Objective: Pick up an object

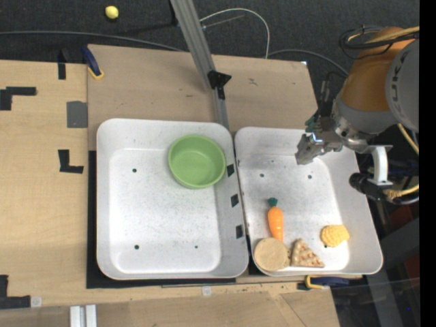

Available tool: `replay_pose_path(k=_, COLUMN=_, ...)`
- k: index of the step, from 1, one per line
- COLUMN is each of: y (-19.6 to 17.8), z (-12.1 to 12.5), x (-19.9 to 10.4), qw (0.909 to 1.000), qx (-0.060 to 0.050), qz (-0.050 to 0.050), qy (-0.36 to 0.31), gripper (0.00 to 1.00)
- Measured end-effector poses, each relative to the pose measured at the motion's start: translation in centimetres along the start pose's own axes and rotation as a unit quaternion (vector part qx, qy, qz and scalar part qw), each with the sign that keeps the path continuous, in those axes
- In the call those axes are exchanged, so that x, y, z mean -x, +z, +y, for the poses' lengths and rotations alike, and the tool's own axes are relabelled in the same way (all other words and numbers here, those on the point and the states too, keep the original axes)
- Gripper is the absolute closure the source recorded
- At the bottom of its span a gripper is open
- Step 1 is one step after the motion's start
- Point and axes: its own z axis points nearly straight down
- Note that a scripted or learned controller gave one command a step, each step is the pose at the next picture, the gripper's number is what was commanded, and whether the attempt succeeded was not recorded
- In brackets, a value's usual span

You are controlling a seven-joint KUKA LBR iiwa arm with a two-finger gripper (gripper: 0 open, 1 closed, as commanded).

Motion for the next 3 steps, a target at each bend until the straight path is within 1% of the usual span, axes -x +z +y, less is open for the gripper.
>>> replay_pose_path(k=1, y=-3.5, z=0.1, x=0.0, qw=1.0, qx=0.0, qz=0.0, qy=0.0, gripper=1.0)
replay_pose_path(k=3, y=-4.2, z=1.9, x=-11.7, qw=1.0, qx=-0.002, qz=0.001, qy=-0.003, gripper=1.0)
